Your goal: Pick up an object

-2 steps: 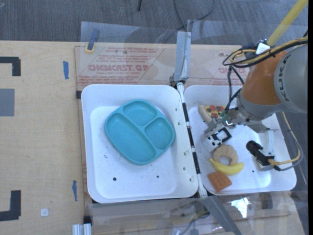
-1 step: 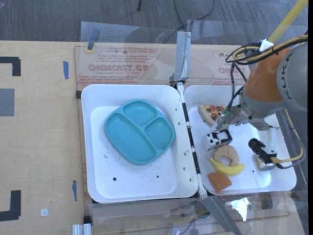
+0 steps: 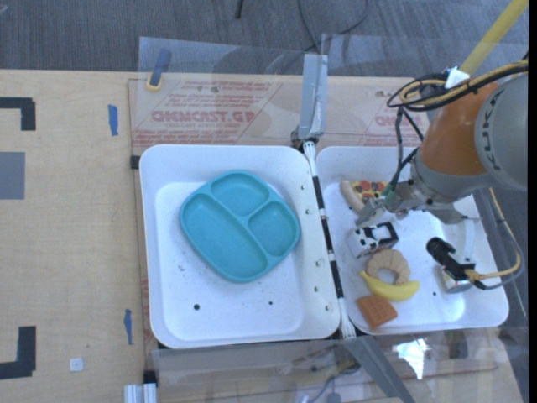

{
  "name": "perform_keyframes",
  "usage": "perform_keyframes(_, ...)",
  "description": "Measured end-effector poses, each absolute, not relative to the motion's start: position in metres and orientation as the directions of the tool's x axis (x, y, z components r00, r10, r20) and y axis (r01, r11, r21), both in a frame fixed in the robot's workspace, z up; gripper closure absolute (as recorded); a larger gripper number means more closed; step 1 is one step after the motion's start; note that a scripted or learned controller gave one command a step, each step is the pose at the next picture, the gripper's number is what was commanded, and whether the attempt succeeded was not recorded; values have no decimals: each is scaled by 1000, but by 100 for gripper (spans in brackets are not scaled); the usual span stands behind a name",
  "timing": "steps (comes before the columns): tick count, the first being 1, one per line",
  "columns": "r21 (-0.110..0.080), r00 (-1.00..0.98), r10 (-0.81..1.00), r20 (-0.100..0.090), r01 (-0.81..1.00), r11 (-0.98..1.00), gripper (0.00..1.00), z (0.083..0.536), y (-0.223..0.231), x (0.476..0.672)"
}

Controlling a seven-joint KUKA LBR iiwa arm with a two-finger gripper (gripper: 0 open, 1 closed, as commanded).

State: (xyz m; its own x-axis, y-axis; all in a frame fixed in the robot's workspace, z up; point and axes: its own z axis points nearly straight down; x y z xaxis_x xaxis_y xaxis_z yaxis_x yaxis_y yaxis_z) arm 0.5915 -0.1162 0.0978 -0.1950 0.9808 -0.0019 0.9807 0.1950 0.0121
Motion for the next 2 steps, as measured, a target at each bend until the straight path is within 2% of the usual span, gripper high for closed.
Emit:
perform_keyframes(1, -32, -325, 945, 15, 945, 326, 0, 85, -121, 662)
perform_keyframes(2, -43, -326, 945, 18, 944, 326, 100, 91, -121, 660)
